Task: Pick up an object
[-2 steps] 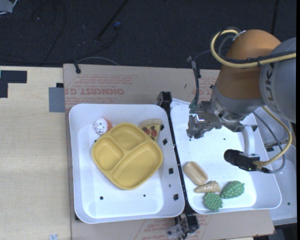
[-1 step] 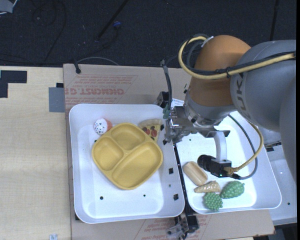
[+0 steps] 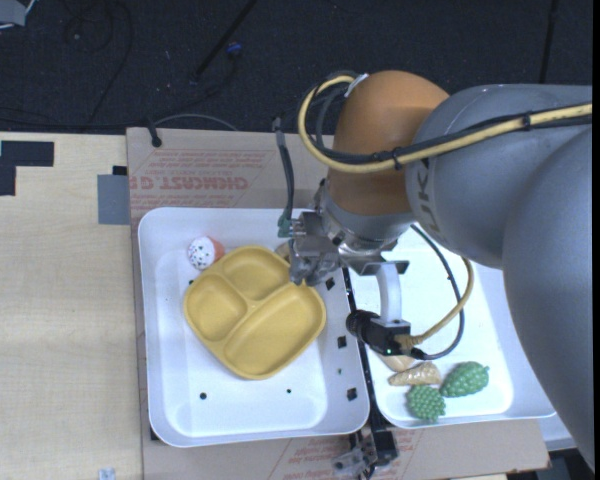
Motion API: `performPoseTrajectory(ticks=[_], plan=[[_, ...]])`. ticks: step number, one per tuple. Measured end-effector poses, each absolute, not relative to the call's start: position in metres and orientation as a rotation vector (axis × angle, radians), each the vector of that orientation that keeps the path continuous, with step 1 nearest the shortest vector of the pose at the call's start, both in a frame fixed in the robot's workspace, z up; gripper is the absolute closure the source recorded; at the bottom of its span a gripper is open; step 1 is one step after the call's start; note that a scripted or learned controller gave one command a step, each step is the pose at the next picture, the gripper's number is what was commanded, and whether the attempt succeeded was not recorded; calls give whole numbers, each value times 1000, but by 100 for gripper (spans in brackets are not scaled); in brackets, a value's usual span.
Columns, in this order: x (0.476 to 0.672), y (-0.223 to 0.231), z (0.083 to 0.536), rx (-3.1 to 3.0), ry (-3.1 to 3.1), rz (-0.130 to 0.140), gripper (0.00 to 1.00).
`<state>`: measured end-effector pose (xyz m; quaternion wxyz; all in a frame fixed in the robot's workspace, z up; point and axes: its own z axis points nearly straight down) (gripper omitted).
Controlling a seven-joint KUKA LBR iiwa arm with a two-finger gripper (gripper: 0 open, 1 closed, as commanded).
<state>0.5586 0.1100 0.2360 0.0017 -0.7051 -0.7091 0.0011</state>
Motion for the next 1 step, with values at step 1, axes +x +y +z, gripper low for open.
performPoseTrajectory(ticks=[1], plan=[[558, 107, 237, -2218, -2221, 5, 0]])
